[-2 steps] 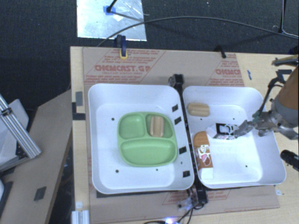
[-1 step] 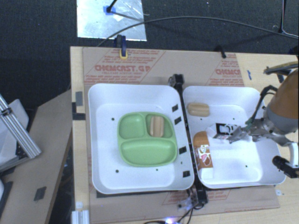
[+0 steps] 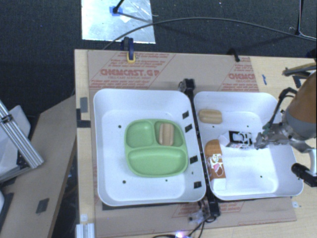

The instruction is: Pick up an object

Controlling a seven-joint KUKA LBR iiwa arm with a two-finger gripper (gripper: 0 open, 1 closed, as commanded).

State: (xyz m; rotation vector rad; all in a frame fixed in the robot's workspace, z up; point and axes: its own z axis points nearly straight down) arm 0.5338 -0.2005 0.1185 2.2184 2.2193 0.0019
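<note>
The arm's gripper hovers low beside a black-and-white packet in the right bin, apparently lining up a pick; its grip state cannot be told.

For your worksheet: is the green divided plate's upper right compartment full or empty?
Occupied: a tan bread-like piece lies in the green divided plate's upper right compartment.

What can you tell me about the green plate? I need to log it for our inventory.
The green plate is a light green divided dish that looks like plastic, rounded at the corners, with three compartments: two small ones at the top, one wide one below. It lies flat, right side up, in the middle of the left bin, resting on its floor. A tan bread-like piece lies in the upper right compartment; the other two compartments hold nothing.
</note>
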